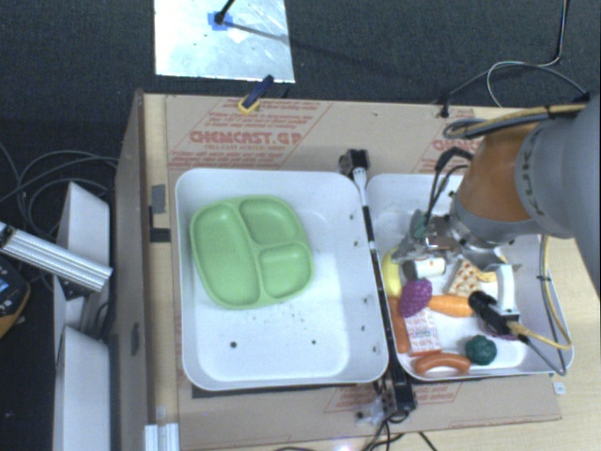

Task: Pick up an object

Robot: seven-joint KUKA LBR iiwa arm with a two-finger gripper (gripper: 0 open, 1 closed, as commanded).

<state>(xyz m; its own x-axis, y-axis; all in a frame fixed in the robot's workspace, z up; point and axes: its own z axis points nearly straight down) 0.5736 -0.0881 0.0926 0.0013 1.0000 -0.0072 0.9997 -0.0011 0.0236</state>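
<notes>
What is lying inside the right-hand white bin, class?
The right bin holds a heap: a purple piece, an orange carrot shape, a dark green ball and a yellow piece. The arm covers the bin's upper part, hiding whatever lies beneath.

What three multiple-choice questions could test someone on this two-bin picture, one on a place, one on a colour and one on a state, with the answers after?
1. Where does the green divided tray lie?
A. In the left bin
B. In the right bin
C. On the dark floor

2. What colour is the lumpy toy beside the orange carrot?
A. Blue
B. Purple
C. White

3. Where is the end effector?
A. Over the left bin
B. Low among the toys in the right bin
C. Off the bench

Answers: 1 A, it sits inside the left bin. 2 B, the purple toy touches the carrot's end. 3 B, the arm reaches down into the right bin.
</notes>
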